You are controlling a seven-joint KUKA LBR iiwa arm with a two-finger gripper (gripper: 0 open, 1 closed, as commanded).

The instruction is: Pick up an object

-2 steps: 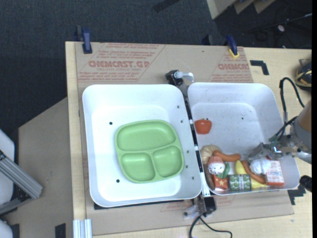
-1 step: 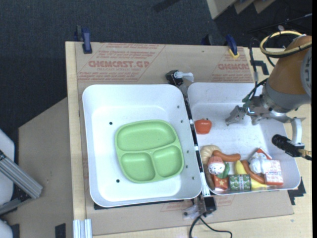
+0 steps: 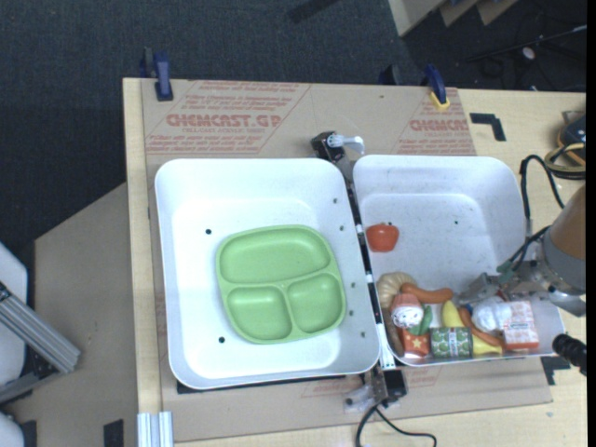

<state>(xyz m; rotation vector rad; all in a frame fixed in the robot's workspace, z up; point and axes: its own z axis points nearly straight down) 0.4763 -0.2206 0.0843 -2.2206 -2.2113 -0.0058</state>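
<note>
the arm (image 3: pixel 570 236) comes in at the right edge and most of it is cut off by the frame, just a grey bulk with an orange tinge over the right bin's (image 3: pixel 438 180) far corner. the tool (image 3: pixel 498 287) is down low among the clutter at the front of that bin, a muddle of thin metal parts, and i cannot tell how far apart it stands or whether anything is caught in it. right beside it lies a clear packet (image 3: pixel 507 319) with red and white print, too small to read. the pile of toy food (image 3: pixel 438 324) crowds the front of the right bin: a small white figure with a red face, a green box with tiny labels i can't make out, something yellow, an orange sausage shape, all overlapping so the edges blur. a red tomato (image 3: pixel 382 237) sits apart, against the bin's left wall. over in the left bin (image 3: pixel 186 203), a green divided plate (image 3: pixel 277 282) lies flat near the middle. on the desk (image 3: pixel 233 119) red lettering reads "chemcast gp", repeated and partly hidden behind the right bin. two blue clamps (image 3: pixel 160 73) pin the back edge.
</note>
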